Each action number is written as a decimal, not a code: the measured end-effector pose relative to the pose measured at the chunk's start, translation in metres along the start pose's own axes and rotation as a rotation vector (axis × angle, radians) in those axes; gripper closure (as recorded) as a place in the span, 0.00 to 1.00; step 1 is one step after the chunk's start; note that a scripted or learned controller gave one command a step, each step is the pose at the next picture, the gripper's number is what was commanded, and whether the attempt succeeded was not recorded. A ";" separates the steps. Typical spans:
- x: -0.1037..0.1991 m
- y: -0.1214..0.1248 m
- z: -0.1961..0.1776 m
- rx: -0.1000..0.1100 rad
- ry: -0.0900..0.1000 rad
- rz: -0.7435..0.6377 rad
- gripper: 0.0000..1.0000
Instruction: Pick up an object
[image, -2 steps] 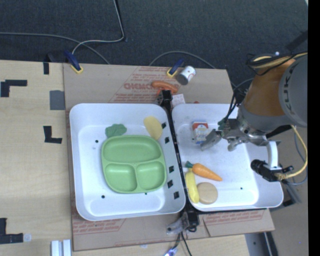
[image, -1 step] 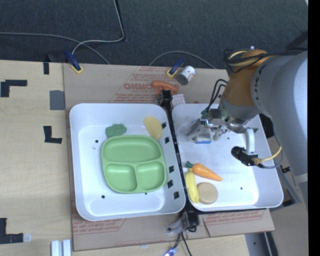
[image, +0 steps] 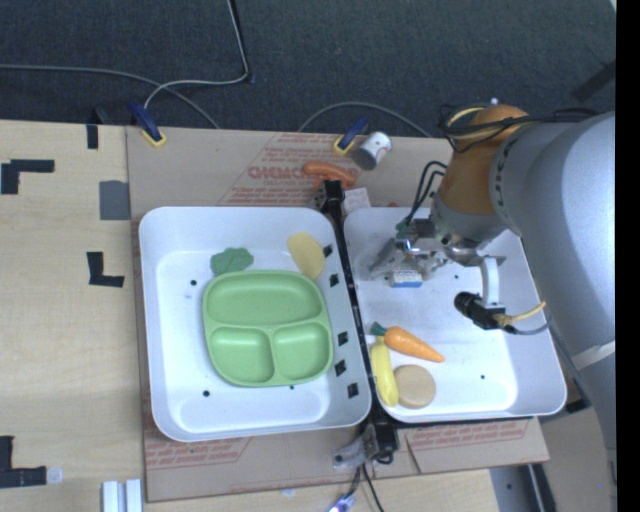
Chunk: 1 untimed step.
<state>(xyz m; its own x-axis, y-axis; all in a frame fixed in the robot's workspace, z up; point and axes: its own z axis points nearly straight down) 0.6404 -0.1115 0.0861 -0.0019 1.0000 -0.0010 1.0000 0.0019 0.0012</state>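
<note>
Carrot (image: 412, 344), banana (image: 382, 372) and biscuit (image: 414, 386) lie untouched in right bin (image: 520, 395); nothing lifted. My gripper (image: 405, 262) hangs low there; can't tell its grip state.

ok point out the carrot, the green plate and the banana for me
carrot (image: 412, 345), camera view, middle of its orange body
green plate (image: 266, 327), camera view, ridge where its compartments meet
banana (image: 382, 372), camera view, middle of its yellow length

Red print on the cardboard sheet (image: 262, 172) is too blurred to read.
</note>
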 end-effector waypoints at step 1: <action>0.000 0.000 -0.010 -0.001 -0.001 -0.001 1.00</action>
